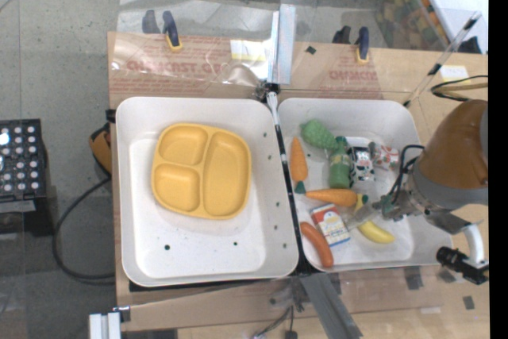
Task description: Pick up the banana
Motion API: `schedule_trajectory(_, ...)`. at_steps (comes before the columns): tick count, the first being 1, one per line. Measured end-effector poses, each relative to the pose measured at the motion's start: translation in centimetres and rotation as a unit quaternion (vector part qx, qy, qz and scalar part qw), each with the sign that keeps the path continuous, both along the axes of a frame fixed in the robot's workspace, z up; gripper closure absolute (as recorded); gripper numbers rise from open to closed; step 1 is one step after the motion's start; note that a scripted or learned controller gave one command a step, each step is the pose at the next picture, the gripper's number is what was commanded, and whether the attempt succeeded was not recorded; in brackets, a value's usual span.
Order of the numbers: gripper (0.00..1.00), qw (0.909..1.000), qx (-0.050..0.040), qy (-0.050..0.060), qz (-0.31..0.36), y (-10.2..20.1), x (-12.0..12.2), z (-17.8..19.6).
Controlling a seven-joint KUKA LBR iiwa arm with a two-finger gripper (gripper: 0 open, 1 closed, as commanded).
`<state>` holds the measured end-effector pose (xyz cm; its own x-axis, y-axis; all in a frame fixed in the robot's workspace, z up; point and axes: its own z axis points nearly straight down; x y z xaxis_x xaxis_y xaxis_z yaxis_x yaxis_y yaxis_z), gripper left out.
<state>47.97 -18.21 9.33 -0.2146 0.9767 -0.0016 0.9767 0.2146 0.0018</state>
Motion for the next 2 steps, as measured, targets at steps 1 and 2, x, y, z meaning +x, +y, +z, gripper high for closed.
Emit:
schedule_trajectory(1,1.00,1.0000,-0.0005,-0.001,-0.001,-0.1,0.0,0.9)
schedule_trajectory(2,1.00,0.9894,-0.0003,0.002,-0.145,1.8,4.0,8.2)
